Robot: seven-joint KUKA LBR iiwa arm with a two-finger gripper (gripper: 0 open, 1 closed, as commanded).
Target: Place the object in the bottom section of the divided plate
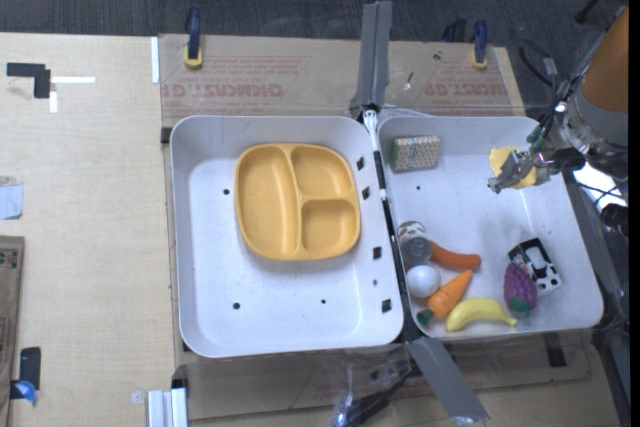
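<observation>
Over the right bin [585, 245], my gripper [515, 173] hovers beside a yellow object [503, 158]; whether it grips anything I cannot tell. Across waits the divided plate [297, 200].

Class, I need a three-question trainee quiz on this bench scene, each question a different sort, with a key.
1. True or false: the yellow divided plate lies in the left bin.
2. Which lies nearest the banana? A) sponge B) carrot C) plate
3. Fill in: the gripper hovers over the ___ bin.

Key: 1 true; 2 B; 3 right.
</observation>
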